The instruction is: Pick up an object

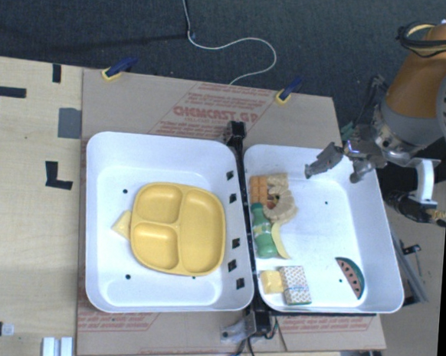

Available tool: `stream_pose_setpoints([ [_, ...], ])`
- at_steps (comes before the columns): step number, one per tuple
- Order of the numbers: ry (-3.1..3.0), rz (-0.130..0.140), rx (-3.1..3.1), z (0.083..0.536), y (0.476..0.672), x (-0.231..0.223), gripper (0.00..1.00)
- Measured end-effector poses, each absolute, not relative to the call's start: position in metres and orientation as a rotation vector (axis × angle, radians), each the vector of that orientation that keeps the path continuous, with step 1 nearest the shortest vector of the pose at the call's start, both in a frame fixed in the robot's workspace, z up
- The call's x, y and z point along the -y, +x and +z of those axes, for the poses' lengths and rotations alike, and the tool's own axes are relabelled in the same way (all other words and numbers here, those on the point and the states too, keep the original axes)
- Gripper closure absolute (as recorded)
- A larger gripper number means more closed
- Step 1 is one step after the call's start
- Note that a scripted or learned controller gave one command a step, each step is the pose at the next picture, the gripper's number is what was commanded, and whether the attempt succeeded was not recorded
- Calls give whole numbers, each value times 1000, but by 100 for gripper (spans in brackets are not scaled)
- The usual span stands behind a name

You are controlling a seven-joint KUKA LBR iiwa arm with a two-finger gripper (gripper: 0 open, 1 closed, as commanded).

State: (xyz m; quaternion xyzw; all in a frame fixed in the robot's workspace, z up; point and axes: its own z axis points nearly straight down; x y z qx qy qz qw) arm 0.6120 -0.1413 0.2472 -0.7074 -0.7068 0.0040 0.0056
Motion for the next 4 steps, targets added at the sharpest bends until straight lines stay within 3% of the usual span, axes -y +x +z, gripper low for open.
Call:
stream_pose_setpoints([
  [1,-2218,1,2223,254,614,141,0],
  [2,-2216,7,2221,206,622,141,0],
  [4,-2216,8,2220,110,614,128,0],
])
